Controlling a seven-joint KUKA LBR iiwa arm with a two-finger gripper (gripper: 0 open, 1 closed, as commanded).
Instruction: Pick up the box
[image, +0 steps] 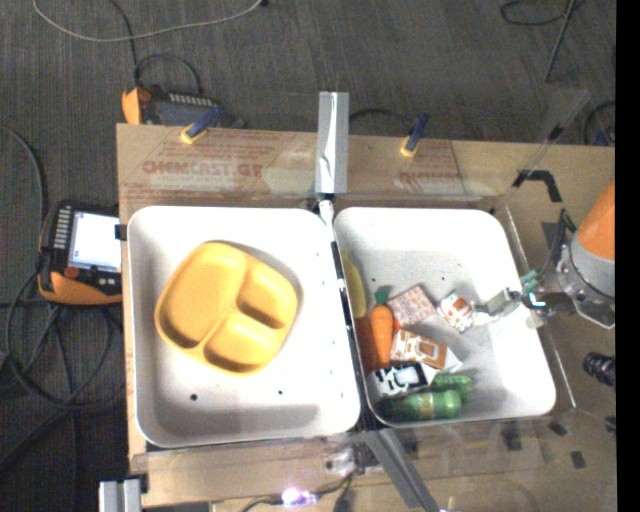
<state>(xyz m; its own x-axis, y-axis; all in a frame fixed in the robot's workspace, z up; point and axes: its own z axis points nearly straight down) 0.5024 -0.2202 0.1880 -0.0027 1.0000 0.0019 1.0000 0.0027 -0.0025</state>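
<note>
The main risk lay in the crowding of the right bin (500, 235); the box (410, 304), a small brown-and-white carton, lay near the bin's middle, touching or nearly touching the carrot (378, 335) on its left and a second printed packet (419, 350) just below it; a descent a little off target would likely nudge a neighbour or catch two things at once. A small packet (456, 311) also sat between the box and the end effector (500, 300), so a sideways approach could push it into the box and shift the target. The end effector hung low over the right part of that bin, just beside the small packet; whether it was open or closed could not be told, and nothing was seen held.

The right bin also held a black-and-white carton (398, 379), a green bottle-like item (432, 402) along the near wall, and a yellow item (352, 285) against the left wall. The left bin (150, 400) on the counter (200, 160) held one yellow divided tray (228, 305).
</note>
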